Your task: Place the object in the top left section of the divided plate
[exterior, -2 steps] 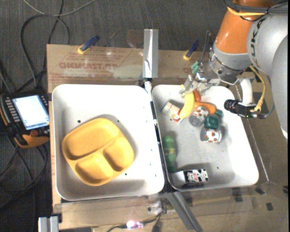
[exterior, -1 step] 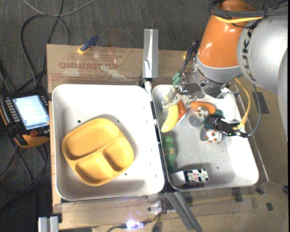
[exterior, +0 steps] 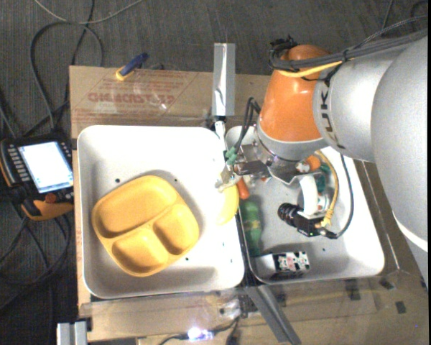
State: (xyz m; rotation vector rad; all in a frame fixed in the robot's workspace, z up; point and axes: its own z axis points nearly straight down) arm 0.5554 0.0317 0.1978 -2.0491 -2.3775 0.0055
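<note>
Nearest to the camera is the grey arm [exterior: 388, 99], which comes in from the right, its orange band above the wrist. Under it the gripper [exterior: 235, 172] hangs over the wall between the two bins. Whether it is spread or pressed together I cannot tell, because the wrist covers it.

I count two white bins. In the left bin [exterior: 129, 142] lies one divided plate [exterior: 104, 218]. It is yellow, with rounded corners, turned a little at a slant, and has three sections: one large and two smaller. All three sections are bare.

One yellow object [exterior: 230, 203] sits just below the gripper, on the wall between the bins, near the plate but apart from it. It is smooth and rounded, paler than the plate, and its upper part is hidden by the gripper. I cannot tell if the gripper touches it.

In the right bin [exterior: 359, 236] I count three things: one small orange piece [exterior: 242, 190] beside the yellow object, one long green thing [exterior: 252, 225] along the left wall, and one small dark box [exterior: 292, 262] with a white label near the front edge.
</note>
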